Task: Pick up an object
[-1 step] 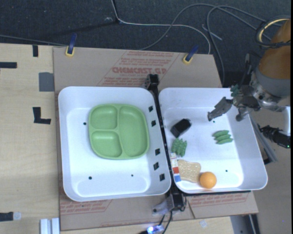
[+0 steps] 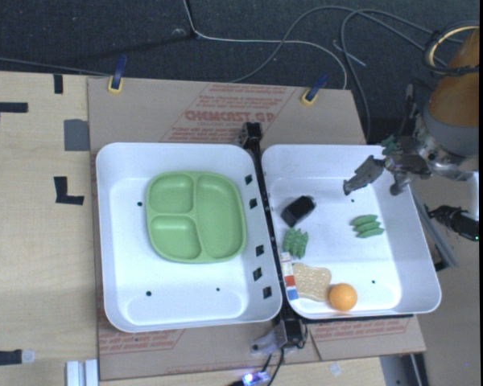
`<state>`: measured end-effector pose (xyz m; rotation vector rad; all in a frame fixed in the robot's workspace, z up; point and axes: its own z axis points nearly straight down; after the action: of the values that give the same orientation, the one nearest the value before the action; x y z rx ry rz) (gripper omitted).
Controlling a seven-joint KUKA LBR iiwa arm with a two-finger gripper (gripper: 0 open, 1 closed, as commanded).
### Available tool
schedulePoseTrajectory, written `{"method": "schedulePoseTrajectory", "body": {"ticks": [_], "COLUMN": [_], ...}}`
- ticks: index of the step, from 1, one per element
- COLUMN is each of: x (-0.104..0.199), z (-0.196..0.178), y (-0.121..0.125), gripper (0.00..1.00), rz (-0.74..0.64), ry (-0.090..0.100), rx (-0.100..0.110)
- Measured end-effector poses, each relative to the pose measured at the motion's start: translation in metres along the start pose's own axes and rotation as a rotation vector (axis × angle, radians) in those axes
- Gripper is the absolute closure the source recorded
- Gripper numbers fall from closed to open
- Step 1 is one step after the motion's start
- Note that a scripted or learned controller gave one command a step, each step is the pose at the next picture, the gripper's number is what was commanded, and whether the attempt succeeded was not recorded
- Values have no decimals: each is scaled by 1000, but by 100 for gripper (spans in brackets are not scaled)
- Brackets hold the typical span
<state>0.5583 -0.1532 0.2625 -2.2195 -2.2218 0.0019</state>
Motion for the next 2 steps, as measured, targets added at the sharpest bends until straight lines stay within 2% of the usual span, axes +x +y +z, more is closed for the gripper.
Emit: {"method": "schedulePoseTrajectory", "body": {"ticks": [2], "x": [13], "z": [91], "y": [-4], "gripper": [0], "rz": [0], "ry": [0], "rx": [4]}}
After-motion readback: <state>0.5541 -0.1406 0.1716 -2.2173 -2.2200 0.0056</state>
